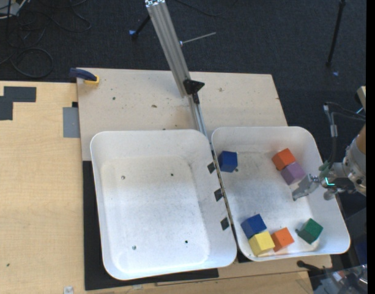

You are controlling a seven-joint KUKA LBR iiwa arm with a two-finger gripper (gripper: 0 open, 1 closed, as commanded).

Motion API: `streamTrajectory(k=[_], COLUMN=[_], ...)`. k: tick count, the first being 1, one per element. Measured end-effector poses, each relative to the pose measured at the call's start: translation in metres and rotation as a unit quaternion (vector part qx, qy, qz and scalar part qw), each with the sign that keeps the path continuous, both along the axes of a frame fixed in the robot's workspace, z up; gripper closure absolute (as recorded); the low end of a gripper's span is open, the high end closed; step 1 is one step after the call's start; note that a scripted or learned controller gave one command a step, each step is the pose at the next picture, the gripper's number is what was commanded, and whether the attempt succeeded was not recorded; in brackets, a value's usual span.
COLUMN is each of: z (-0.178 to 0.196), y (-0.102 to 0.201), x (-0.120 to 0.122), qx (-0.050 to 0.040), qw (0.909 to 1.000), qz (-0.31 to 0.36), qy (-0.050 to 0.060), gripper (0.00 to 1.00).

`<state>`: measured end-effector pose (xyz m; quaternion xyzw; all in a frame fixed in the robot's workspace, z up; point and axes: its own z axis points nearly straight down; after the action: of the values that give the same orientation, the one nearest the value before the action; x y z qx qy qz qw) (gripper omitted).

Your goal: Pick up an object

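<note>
The right bin [268, 130] holds several cubes. A blue cube [227, 160] lies by the divider. An orange cube [283, 158] touches a purple cube [292, 173] at the far right. Near the front sit a second blue cube [254, 225], a yellow cube [261, 242], a small orange cube [283, 238] and a green cube [310, 230]. My gripper [315, 192] hangs over the bin's right side, just right of and below the purple cube and above the green one. Its fingers are spread open with nothing between them.
The left bin [150, 201] lies beside the right one, with black clips [217, 194] along the shared rim. A slanted aluminium bar [172, 48] rises behind the bins. A blue and yellow clamp [86, 76] sits at the board's far left corner.
</note>
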<state>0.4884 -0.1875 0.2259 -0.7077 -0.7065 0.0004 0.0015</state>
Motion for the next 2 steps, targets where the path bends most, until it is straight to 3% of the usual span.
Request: streamTrajectory(k=[2], z=[-0.121], y=[-0.013], x=[-0.001], qx=[0.0010], qw=[1.0000], qz=[0.000], qy=[0.003], gripper=[0.00])
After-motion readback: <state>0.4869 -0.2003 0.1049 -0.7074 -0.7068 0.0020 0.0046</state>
